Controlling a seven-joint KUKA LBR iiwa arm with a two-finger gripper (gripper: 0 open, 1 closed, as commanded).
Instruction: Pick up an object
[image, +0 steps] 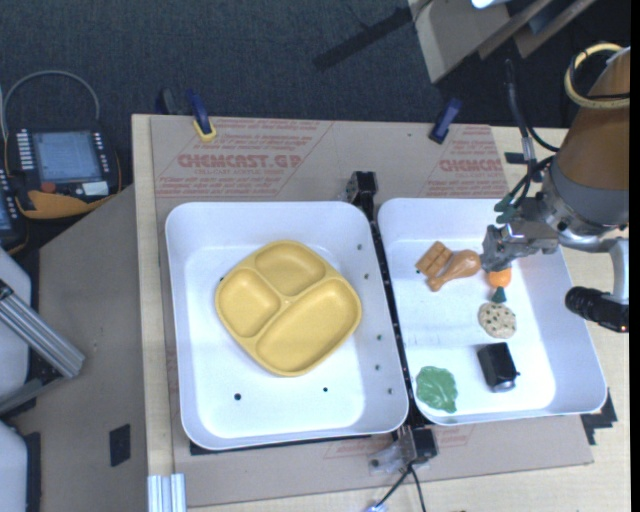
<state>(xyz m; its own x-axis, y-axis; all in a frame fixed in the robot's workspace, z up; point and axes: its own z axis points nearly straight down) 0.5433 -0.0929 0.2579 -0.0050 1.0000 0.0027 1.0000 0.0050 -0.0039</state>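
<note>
Since picking needs reach, gripper (498, 262) sits over carrot (499, 277) in right bin (570, 395); grasp state cannot be told.

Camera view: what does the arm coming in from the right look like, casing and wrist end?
A bulky rounded grey arm with an orange band above the wrist. Black cables run along it. It ends in a small grey metal pincer of blocky parts.
</note>
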